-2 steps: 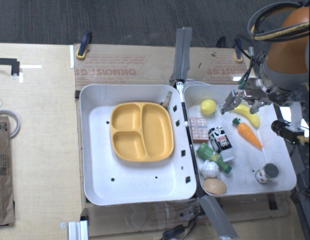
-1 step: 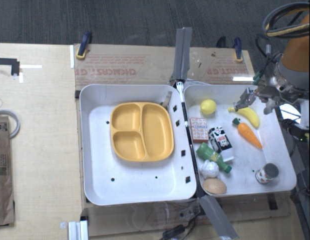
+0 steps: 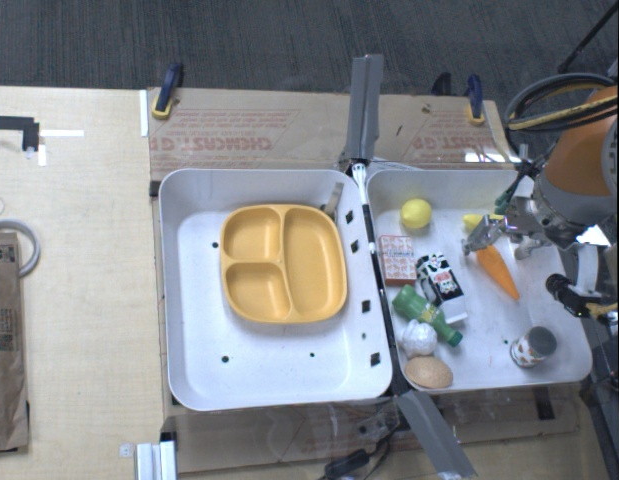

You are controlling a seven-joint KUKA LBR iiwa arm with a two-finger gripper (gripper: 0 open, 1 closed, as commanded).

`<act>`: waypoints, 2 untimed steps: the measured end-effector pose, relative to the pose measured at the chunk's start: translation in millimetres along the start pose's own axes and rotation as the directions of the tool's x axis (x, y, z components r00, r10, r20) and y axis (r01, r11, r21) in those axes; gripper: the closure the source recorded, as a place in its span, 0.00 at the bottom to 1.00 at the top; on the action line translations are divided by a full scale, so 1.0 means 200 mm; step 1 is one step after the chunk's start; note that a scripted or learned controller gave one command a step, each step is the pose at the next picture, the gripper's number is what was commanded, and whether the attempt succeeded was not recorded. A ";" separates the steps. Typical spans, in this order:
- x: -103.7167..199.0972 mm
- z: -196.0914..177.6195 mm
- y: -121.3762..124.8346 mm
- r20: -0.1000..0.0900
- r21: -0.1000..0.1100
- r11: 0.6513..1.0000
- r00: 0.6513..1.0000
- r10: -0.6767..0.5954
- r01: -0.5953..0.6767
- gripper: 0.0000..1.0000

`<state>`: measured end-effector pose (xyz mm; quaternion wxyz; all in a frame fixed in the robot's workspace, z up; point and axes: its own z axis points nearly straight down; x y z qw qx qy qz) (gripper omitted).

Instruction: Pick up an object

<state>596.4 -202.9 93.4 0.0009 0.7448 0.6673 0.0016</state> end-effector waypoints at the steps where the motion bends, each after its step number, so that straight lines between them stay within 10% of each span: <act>1: -0.01 -0.05 0.00 0.002 0.001 1.000 1.000 0.004 -0.004 1.00; 2: 0.19 -0.45 -0.13 0.003 0.004 0.995 0.995 0.102 -0.102 1.00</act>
